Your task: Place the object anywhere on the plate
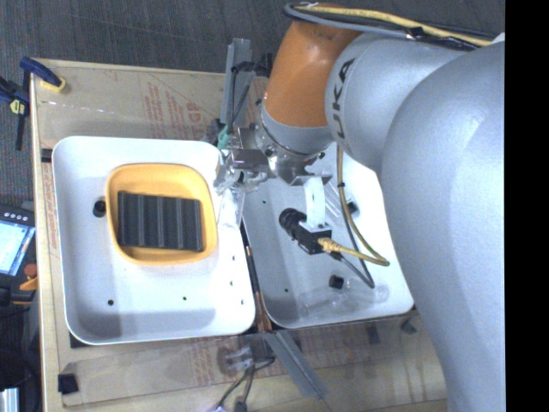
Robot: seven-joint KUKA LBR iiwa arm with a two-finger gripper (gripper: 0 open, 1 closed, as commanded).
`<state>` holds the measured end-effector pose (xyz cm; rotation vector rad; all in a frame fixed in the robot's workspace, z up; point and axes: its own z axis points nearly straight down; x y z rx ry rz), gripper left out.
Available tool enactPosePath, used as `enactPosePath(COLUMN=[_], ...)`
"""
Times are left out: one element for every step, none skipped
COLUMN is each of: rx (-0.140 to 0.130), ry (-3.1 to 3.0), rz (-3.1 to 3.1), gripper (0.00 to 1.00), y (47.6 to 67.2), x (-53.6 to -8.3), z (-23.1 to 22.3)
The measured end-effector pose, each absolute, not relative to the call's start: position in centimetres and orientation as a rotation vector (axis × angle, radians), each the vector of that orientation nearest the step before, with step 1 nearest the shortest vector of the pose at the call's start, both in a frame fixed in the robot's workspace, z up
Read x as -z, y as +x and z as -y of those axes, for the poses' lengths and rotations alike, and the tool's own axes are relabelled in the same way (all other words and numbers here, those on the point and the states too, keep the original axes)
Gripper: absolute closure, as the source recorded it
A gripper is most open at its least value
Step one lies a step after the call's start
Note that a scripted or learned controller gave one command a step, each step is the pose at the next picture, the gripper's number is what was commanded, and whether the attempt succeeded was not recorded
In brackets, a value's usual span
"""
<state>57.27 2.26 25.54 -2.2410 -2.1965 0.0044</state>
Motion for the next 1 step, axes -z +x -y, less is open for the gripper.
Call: enactPosePath(rx=[-0.005], ry=[-2.241], rz=[2.197], gripper=[0.00], y=[57.27], x=[-25.54], z=[-2.25])
